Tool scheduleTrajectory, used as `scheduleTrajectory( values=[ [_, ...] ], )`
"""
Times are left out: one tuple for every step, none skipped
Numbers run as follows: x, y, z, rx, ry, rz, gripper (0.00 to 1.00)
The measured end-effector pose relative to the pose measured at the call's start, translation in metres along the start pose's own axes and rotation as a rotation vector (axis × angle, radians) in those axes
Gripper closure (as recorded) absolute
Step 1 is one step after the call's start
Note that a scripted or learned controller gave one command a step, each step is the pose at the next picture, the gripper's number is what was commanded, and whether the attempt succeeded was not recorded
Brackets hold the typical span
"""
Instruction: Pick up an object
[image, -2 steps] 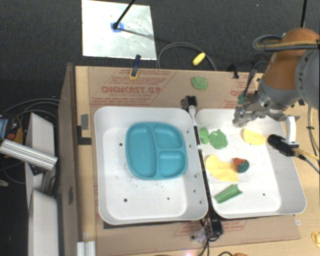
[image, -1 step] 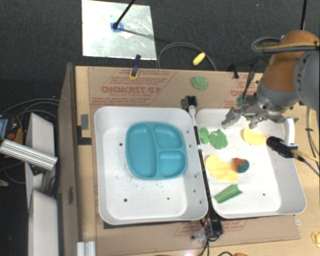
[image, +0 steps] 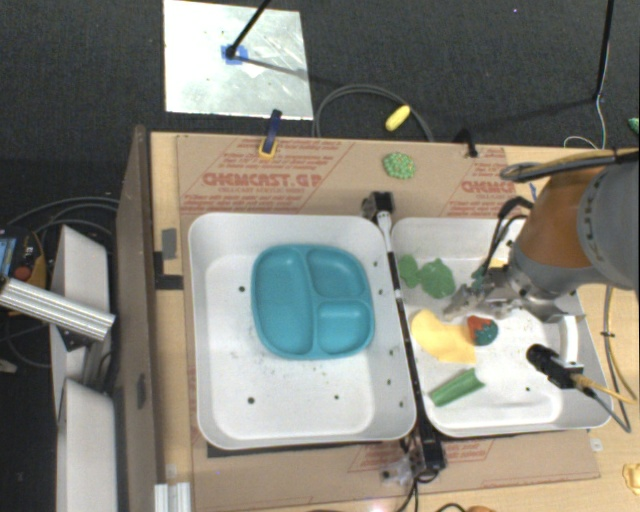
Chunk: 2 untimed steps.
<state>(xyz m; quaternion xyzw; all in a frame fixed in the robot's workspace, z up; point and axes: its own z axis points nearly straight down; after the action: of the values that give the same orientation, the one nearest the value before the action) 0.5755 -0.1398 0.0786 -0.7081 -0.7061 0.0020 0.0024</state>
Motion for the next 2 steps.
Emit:
scheduleTrajectory(
  values=[
    [0.000, -0.026, -0.005, -0.005, 0.000, -0.003, 0.00],
    [0.001, -0.024, -0.016, -0.009, 0.000, -0.004, 1.00]
  ],
)
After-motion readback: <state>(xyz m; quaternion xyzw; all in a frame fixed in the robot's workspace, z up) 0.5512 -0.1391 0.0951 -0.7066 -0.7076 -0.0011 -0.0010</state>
